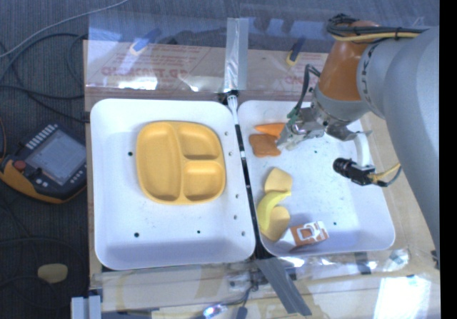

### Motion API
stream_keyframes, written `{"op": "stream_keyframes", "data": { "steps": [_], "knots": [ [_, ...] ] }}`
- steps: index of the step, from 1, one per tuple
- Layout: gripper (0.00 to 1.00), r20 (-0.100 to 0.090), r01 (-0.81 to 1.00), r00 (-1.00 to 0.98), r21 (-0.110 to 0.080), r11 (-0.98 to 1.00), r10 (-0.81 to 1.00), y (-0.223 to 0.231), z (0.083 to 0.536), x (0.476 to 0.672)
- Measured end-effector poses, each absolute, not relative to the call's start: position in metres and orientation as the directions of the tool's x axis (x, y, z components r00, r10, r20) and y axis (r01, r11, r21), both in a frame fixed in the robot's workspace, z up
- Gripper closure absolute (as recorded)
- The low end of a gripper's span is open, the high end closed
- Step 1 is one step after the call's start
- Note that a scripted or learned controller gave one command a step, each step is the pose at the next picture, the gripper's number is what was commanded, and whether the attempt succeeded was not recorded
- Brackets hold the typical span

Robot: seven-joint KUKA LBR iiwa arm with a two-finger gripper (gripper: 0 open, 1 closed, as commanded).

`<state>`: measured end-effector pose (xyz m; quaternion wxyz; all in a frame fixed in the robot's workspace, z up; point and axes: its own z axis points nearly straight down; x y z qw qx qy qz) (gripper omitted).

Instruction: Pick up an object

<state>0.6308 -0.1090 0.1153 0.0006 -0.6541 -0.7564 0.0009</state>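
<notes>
Hovering hand (pixel 291 132) in right bin (pixel 371 218), orange pieces (pixel 264 140) just beside it

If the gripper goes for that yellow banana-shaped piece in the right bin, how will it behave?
The yellow banana piece looks like smooth moulded plastic, so probably light, stiff and somewhat slippery. Its curved body may rock or pivot when pushed. It lies close to the bin wall, likely crowding one finger.

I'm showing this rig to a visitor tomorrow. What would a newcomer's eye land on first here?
Probably the yellow tray, large and bright in the middle of the left bin. Next, the grey arm with its orange band, reaching in from the right, its pincer low beside the orange pieces at the right bin's far left.
</notes>
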Motion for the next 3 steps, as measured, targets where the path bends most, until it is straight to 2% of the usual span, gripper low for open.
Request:
{"op": "stream_keyframes", "data": {
  "steps": [1, 2, 3],
  "knots": [
    [0.0, -0.001, 0.99, -0.144, -0.002, 0.144, 0.99, -0.109, 0.115, 0.631],
    [0.0, -0.003, 0.986, -0.165, 0.004, 0.165, 0.986, -0.106, 0.091, 0.657],
    [0.0, 0.002, 0.998, -0.057, 0.012, 0.057, 0.998, -0.106, 0.092, 0.654]
  ]
}}
